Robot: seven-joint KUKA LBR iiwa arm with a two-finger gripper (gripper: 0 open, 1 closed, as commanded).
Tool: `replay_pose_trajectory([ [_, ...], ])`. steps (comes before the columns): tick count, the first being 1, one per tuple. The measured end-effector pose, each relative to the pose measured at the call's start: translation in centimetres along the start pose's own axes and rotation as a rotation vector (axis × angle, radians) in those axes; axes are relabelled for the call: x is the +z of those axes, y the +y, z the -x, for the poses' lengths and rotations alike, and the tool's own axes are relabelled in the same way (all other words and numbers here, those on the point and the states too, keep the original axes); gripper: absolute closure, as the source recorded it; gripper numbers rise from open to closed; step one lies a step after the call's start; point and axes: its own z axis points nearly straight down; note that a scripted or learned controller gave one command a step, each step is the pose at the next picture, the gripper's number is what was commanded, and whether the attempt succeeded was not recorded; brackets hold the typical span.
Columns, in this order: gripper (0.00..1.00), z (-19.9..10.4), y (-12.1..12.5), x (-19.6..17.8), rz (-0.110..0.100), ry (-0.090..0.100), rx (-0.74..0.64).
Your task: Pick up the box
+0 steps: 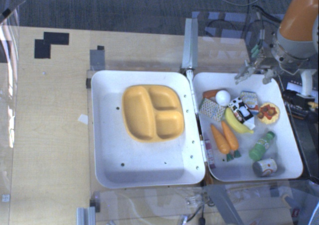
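Tool point(255, 72) hovers over the far rim of the right shallow white plastic bin point(294, 154), fingers spread apart, nothing between them. Small blue-and-white patterned cardboard box point(213, 110) lies in that bin's near-left part, just left of the yellow banana point(237, 121), touching the white ball point(222, 97). Two orange carrots point(224, 139) sit just in front of the box.
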Motion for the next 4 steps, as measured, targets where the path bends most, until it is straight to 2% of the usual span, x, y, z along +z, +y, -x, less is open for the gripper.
replay_pose_trajectory([
  [1, 0.00, -3.6, 3.1, 11.7, -0.002, 0.000, -0.036],
  [2, 0.00, -3.6, -1.6, 10.9, 0.002, -0.001, -0.044],
  [3, 0.00, -3.8, -1.2, 12.9, 0.031, -0.010, -0.073],
  [4, 0.00, -3.9, 3.3, 15.3, 0.006, -0.001, 0.059],
])
